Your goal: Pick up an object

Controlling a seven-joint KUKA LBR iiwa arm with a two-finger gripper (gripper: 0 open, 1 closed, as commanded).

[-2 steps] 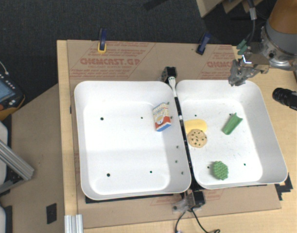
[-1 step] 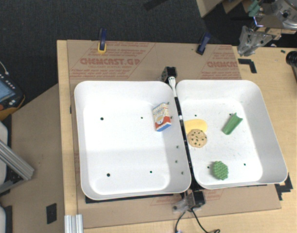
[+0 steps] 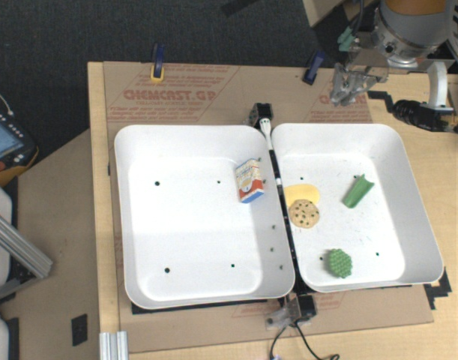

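- The right bin (image 3: 408, 163) holds four small things: a green stick (image 3: 357, 191) at about two o'clock from the bin's middle, a yellow disc (image 3: 302, 194) and a cookie (image 3: 304, 214) touching each other at nine o'clock by the inner wall, and a green bumpy ball (image 3: 338, 263) at six o'clock.
- The left bin (image 3: 139, 201) holds one small carton (image 3: 249, 180), at its three o'clock side near the divider.
- All look like light toy food, probably stiff plastic or foam. The carton's flat sides offer the surest grip across its narrow width. The stick suits a pinch across its middle. The cookie and disc lie flat and thin, so they may slip from the fingers.
- The gripper (image 3: 348, 88) hangs above the cardboard just beyond the right bin's twelve o'clock rim, pointing down, with the grey wrist and orange band above it at the top right.
- It holds nothing; whether the fingers are wide or narrow, I cannot tell.
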